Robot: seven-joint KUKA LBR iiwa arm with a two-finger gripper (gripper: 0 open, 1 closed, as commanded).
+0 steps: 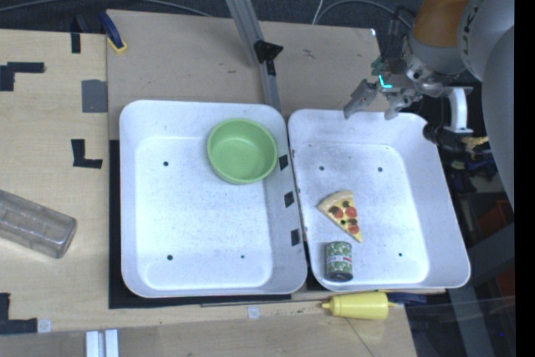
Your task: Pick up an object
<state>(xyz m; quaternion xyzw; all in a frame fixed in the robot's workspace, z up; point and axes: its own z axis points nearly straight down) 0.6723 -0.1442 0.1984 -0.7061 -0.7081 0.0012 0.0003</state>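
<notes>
The gripper (374, 106) hangs in the upper right of the frame, over the far rim of the right bin (435, 205), its two fingers spread and nothing between them. The likeliest targets lie low in that bin: a pizza-slice toy (341, 213) near the middle and a small green can (338, 260) just below it, close to the bin's lower wall. A green bowl (242, 150) sits at the upper right of the left bin (159, 213).

To do the pick well, I would travel toward the lower centre of the frame above the bin floor, then descend straight over the slice, fingers straddling its narrow width. The slice is flat, so the tips must reach almost to the floor. The can stands near enough to be nudged; the wall behind it leaves little room, while the bin's upper half offers free approach
</notes>
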